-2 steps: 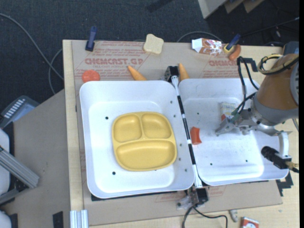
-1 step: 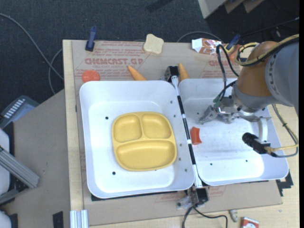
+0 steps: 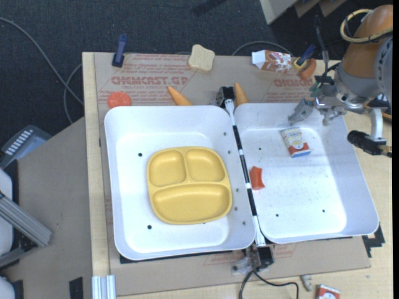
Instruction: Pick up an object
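Note:
A small white carton point(image 3: 295, 141) with a red and blue end lies flat in the far part of the right bin point(image 3: 324, 210). Near that bin's left wall sits a little orange-red block point(image 3: 256, 177). My gripper point(image 3: 313, 113) hangs over the bin's far edge, just beyond and slightly right of the carton. It is open, its fingers point(image 3: 298, 112) are spread, and nothing is between them. The left bin point(image 3: 124, 167) holds a yellow divided plate point(image 3: 188, 184).
On the bench beyond the bins lie a bread-slice toy point(image 3: 201, 56), an orange carrot point(image 3: 179, 96), a red disc point(image 3: 118, 98), a blue clip point(image 3: 118, 50) and a white and brown packet point(image 3: 272, 60). A black rail point(image 3: 240, 161) runs between the bins.

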`<state>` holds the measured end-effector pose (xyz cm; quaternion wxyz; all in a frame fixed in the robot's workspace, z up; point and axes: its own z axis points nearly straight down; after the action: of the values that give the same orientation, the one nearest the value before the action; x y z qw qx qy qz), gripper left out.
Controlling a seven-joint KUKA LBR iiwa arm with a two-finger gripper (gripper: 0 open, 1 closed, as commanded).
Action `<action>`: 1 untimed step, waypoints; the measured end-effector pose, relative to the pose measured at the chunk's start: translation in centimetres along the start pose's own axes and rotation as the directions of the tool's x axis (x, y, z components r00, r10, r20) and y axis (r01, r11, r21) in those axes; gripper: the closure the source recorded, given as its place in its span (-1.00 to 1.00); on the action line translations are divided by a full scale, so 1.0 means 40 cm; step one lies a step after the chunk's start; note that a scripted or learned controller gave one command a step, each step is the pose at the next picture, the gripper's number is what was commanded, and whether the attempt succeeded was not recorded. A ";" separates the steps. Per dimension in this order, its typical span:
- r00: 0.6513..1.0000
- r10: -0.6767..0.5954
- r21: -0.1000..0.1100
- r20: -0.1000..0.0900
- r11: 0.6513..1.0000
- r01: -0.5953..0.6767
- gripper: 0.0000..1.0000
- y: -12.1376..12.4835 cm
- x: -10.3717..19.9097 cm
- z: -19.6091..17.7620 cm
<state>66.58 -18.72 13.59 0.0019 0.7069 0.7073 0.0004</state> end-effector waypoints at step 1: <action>1.000 0.000 0.005 -0.003 1.000 0.000 -1.00 -0.087 0.057 0.129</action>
<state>63.10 -16.43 8.40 -0.0008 0.7070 0.7073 -0.0004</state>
